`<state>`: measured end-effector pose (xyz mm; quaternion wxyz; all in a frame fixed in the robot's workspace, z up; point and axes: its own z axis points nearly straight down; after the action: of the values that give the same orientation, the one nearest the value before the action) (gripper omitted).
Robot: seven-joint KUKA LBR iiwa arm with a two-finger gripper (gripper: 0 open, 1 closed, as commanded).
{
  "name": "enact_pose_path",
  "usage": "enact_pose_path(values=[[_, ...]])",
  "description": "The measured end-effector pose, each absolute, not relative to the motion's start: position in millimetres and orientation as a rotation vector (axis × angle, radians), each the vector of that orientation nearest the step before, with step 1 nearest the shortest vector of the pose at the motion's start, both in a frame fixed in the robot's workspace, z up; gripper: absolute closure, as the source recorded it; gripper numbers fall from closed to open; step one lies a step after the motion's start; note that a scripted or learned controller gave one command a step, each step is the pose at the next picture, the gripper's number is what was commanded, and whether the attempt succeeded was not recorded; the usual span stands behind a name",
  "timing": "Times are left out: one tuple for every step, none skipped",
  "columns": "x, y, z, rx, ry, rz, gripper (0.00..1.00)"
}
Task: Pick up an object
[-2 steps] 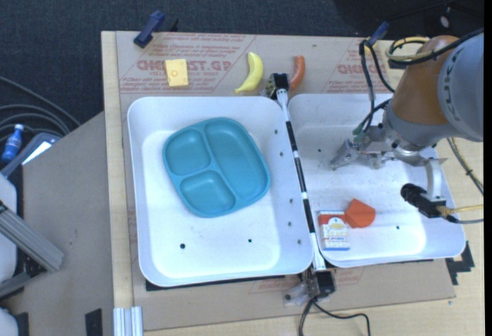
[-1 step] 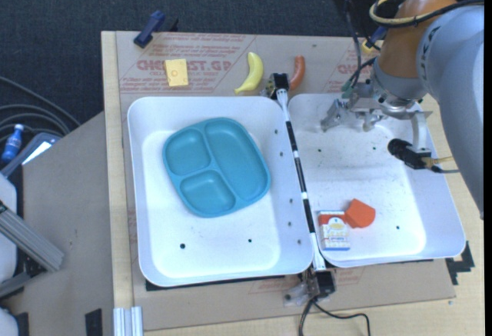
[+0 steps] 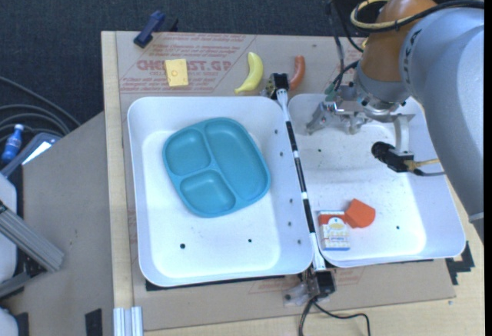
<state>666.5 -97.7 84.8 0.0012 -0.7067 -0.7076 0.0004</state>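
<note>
hovering at back of right bin [image 3: 430, 246], gripper [image 3: 338, 118]; jaws' state hard to tell. orange block [image 3: 360, 214] and small carton [image 3: 334, 231] touching near front left; blue tray [image 3: 216, 166] in left bin [image 3: 154, 250].

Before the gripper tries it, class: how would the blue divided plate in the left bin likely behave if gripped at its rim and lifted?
The blue divided plate looks moulded, so it is probably stiff and unlikely to flop. It is wide and shallow, so held at one edge it would likely tilt. Its surface looks smooth, so it may slip in the gripper, or slide across the left bin if pushed.
</note>
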Motion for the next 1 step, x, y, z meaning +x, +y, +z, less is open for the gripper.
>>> enact_pose_path(values=[[627.0, -97.7, 84.6, -2.22, -2.22, 0.002, 0.0]])
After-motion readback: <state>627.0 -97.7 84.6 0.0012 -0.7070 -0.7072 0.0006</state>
